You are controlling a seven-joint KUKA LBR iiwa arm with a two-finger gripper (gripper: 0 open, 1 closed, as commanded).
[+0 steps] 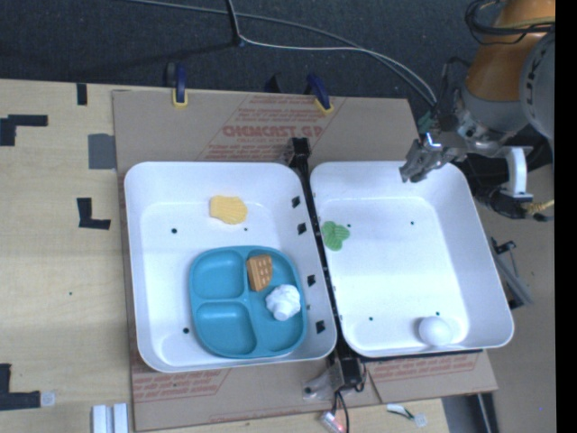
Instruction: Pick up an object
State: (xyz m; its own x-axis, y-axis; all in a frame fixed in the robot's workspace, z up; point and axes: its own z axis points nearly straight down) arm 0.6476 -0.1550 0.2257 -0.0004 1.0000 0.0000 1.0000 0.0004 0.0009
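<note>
Cardboard covered the wooden desk (54,269) and two white bins sat on it side by side, clipped at the back edge, probably to stop them sliding. Inside the left bin (149,242) lay a yellow lump (228,209) near the back and a blue divided tray (225,318) toward the front. The tray held a brown waffle-like piece (260,271) and a crumpled white thing (284,302) in its right compartment. In the right bin (478,242) a small green thing (335,235) lay close to the left wall and a white ball (435,330) rested near the front right corner. Any of these could serve as the object to pick. At the right bin's back right corner hovered the hand (417,166), holding nothing; how wide it stood I could not tell.
</note>
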